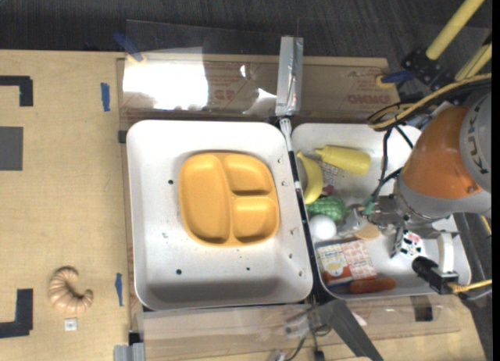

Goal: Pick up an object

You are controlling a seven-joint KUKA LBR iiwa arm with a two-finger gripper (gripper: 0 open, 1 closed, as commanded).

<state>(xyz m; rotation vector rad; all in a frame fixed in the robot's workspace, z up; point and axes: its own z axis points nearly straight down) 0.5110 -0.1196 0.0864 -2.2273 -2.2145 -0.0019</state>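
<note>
Your gripper (373, 219) hangs low in the right bin (391, 287), reaching in from the right under the orange band (441, 164), and you are at the approach stage of a pick: nothing can be seen between the jaws, and whether they stand wide or narrow cannot be told from this slanted view. Just left of the tip lie the white ball (323, 228) and, touching it on the far side, the green toy (328, 209); either looks the closest candidate. Just near of the tip sits the printed box (344, 259), with a red piece (372, 284) along its near edge. Farther off, the yellow bottle (344, 159) lies across the far end, and a yellow cup (309, 177) sits against the left wall. The next move, by this reading, calls for a short shift left and a clean drop over one item, since the clutter crowds every side. In the left bin (156, 195) rests an orange tray (229, 198), well apart.
</note>
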